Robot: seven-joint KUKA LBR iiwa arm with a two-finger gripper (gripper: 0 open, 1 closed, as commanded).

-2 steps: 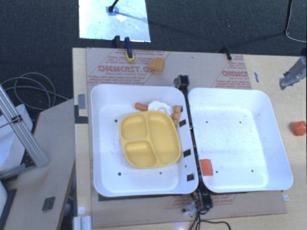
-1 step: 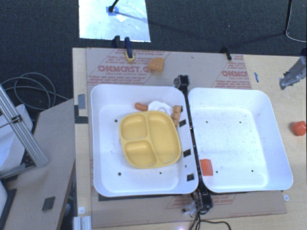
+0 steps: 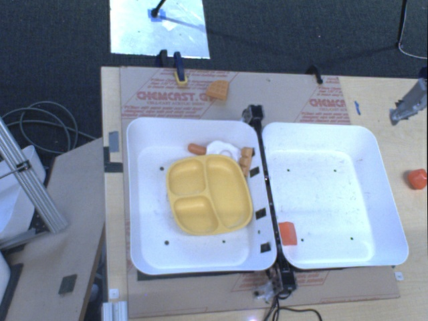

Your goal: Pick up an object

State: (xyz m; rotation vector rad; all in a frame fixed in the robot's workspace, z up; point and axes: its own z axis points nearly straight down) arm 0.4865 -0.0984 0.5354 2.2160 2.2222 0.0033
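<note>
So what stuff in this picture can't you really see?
- Tool: cut off by the camera view's right edge, so its grip is unreadable.
- White thing: partly hidden behind the yellow tray.
- Small brown piece: too small to identify.

A small grey metal part of the robot arm (image 3: 409,103) juts in at the far right edge, tilted, high in the view. Too little shows to tell how its jaws stand.
</note>
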